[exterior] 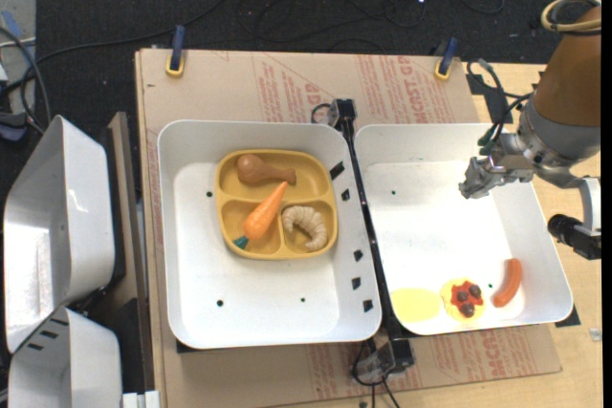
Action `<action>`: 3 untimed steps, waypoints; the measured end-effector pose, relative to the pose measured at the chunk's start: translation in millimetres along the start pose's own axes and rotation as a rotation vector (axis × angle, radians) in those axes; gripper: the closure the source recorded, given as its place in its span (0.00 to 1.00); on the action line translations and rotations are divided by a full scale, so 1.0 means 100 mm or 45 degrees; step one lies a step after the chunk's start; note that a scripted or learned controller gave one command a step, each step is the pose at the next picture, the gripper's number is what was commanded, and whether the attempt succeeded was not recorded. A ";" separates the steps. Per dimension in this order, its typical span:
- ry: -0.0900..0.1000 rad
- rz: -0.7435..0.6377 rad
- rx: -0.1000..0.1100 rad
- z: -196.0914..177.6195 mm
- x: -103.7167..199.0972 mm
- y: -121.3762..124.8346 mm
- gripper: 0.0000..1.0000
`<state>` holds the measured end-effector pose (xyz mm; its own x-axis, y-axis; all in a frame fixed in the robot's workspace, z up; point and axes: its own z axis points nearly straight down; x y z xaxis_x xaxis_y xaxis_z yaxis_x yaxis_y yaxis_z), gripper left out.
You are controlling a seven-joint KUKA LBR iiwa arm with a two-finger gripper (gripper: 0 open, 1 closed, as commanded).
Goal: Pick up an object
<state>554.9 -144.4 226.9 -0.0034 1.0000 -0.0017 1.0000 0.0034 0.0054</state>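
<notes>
My gripper (475, 183) hangs over the upper right part of the right bin (421, 205), above bare white floor, with no object under it. Along that bin's front edge lie a flat yellow piece (416, 304), a small round yellow tart with red and dark berries (466, 297), and an orange-red sausage (508, 283). These sit well below and in front of the gripper. In the left bin (191, 234) a yellow divided plate (228, 223) holds a brown drumstick (265, 170), an orange carrot (267, 210) and a pale curled shrimp (306, 224).
A black divider strip (361, 225) runs between the two bins. The arm's grey and orange body (572, 100) fills the right side above the bin. Yellow clamps (175, 62) (445, 64) hold the cardboard at the back. White containers (53, 225) stand at the far left.
</notes>
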 end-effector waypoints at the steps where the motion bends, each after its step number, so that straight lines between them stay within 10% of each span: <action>1: 0.004 -0.006 0.005 0.09 0.51 0.16 1.00; 3: 0.004 -0.005 0.004 -0.09 1.44 0.33 1.00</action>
<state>587.1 0.0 236.0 -0.0077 1.0000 0.0011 1.0000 0.0077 0.0023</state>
